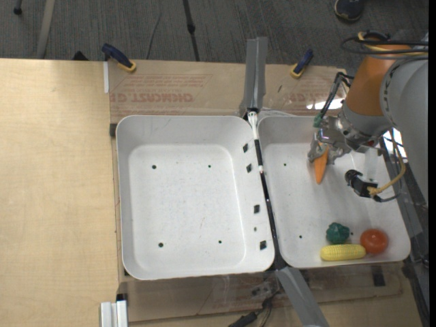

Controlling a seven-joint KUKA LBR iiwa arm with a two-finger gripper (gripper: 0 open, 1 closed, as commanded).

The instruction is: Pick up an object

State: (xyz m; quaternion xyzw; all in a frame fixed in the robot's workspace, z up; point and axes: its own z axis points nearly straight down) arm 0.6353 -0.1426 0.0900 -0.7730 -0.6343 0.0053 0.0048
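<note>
**Orange carrot caught in the fingers above the right bin**

We see the fingers (pixel 320 157) closed narrow on an orange carrot (pixel 319 171), gripping its upper end so that the tapered body hangs downward beneath them, over the floor of the right bin (pixel 294 203). The carrot sits in the upper part of that bin, nearer its far wall than its near one. Above the fingers rises the grey wrist, and above that the orange band (pixel 364 87) of the arm (pixel 409 94), which comes in from the right of our view. A black cable (pixel 364 184) with a yellowish loop trails just beside the wrist, over the bin's right side.

Well apart from the carrot, in the near right corner of the same bin, we count three more things: a green piece (pixel 336 233), a red tomato-like ball (pixel 374 240) just right of it, and a yellow corn cob (pixel 343 252) lying flat in front of both.

The left bin (pixel 136 182) lies alongside, the two touching along a dark central seam. Both rest on a pale wooden desk (pixel 54 182), with cardboard (pixel 163 90) tucked behind them and two clamps, blue with yellow tips, (pixel 117 56) (pixel 302 63) at the far edge.
</note>
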